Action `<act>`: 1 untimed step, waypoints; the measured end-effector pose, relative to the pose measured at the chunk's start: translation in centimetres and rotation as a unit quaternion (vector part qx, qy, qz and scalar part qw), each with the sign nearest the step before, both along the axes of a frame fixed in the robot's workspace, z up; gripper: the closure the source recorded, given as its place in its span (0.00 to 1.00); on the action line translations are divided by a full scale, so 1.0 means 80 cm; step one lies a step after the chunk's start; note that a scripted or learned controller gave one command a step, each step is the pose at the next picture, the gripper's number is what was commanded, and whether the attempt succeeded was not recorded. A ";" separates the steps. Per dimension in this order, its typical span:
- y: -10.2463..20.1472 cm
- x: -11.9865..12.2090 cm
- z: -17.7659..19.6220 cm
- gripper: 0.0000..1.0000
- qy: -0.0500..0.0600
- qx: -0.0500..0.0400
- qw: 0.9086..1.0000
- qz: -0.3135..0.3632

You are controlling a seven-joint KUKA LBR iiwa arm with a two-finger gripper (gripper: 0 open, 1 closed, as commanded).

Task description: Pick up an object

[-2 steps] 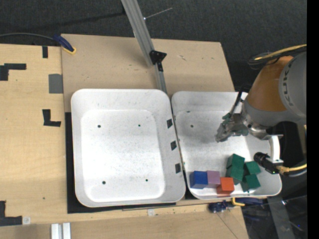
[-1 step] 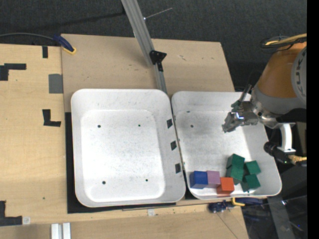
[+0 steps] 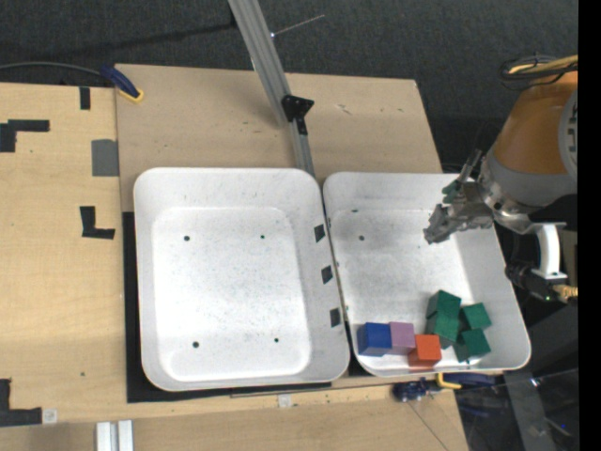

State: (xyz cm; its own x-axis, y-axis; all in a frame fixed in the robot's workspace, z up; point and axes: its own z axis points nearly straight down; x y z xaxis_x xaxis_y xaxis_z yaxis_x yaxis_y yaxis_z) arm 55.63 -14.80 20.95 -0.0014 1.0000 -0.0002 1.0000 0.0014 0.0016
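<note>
While the end effector (image 3: pixel 439 225) hangs over the right bin's (image 3: pixel 394 252) upper right, grip state unreadable, the blocks cluster at lower right of frame: green blocks (image 3: pixel 458 323) nearest, directly below it, well apart.

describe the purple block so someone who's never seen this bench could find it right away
Start at the right-hand shallow white bin of the two and look along its near edge, where small blocks sit in a row. The pale purple cube is the middle one, touching the blue cube on its left and the orange cube on its right. It is the only pastel block; the green blocks lie further right.
</note>
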 end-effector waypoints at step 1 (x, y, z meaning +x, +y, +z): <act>0.069 -0.003 0.010 1.00 0.001 0.001 1.000 0.003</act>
